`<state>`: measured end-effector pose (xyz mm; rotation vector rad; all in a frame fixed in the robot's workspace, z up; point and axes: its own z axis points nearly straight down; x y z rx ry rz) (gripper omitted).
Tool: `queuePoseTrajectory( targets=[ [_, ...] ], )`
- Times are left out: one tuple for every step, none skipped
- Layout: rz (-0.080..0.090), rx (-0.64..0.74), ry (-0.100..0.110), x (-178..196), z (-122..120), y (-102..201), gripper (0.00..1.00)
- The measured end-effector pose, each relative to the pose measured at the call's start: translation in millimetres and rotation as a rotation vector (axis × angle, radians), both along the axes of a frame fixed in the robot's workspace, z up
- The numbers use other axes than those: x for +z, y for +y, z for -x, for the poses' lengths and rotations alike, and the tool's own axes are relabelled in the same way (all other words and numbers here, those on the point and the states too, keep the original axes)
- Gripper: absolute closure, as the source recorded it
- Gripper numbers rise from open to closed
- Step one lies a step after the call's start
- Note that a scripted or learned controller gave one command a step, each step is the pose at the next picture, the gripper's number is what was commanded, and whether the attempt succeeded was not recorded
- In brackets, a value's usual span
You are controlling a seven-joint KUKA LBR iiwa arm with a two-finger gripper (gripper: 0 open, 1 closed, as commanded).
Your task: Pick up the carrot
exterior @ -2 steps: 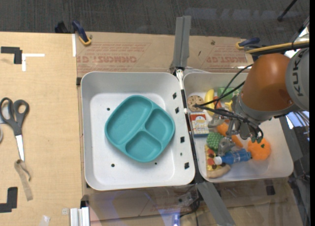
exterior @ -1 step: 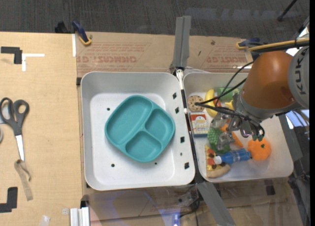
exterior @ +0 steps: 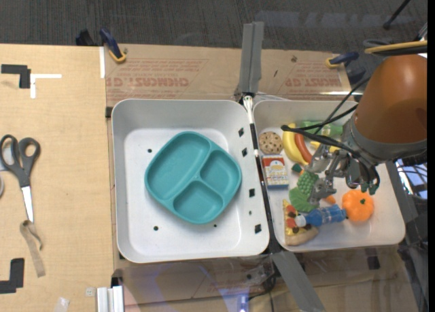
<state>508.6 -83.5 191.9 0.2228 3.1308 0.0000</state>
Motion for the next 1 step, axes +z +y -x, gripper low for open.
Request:
queuePoseTrajectory(
  targets=[
    [0.001, 0.188, -0.001, 77.6, -24.6, -64.4, 1.00]
  ],
)
